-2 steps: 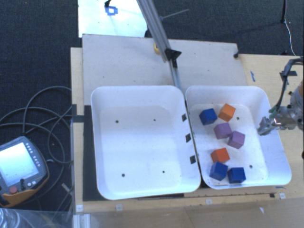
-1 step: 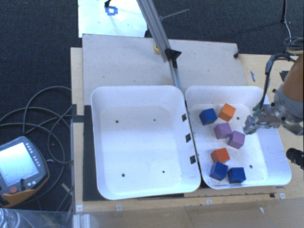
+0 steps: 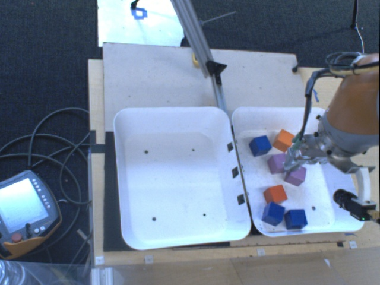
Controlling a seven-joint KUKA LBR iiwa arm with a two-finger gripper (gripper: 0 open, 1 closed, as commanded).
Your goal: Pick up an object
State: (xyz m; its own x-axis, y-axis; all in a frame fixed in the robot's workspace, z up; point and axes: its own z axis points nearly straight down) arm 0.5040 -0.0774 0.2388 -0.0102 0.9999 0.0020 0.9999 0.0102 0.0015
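We see two white bins, the left bin (image 3: 172,177) and the right bin (image 3: 320,215), that look like smooth plastic with a soft shine. The bench (image 3: 249,76) has a flat, dull top, like pale board. The floor (image 3: 47,52) looks like dark, rough carpet. The little blocks (like the blue block (image 3: 259,145) and the orange block (image 3: 275,194)) look smooth and matt. The arm (image 3: 356,108) has a shiny orange shell. The pole (image 3: 189,22) looks like bare grey metal.
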